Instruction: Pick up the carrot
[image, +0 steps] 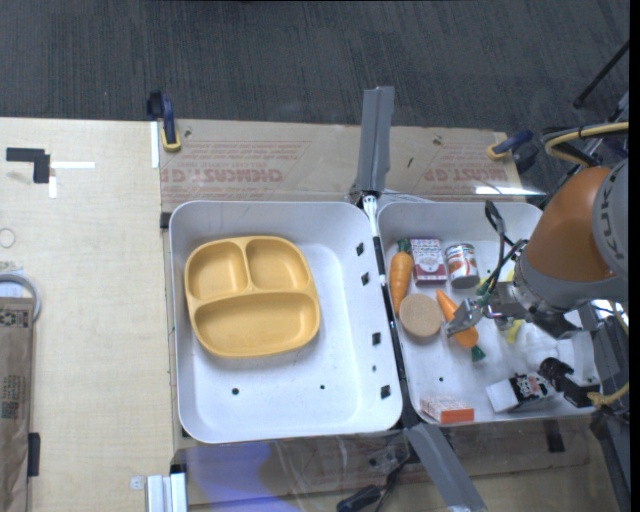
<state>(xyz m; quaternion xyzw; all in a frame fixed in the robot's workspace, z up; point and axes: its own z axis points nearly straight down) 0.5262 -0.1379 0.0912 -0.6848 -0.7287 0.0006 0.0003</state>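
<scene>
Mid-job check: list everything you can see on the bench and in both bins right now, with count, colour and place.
left bin: 1, white, bench centre
right bin: 1, white, beside the left bin
divided plate: 1, yellow, upper part of the left bin
carrot: 1, orange, right bin along its left wall
second carrot: 1, orange with green end, right bin centre, at the end effector
round disc: 1, tan, between the two carrots
small box: 1, red and white, top of right bin
can: 1, red and white, right of the small box
flat box: 1, orange and white, right bin's near edge
arm: 1, grey with orange band, from the right
end effector: 1, dark, over right bin centre
</scene>
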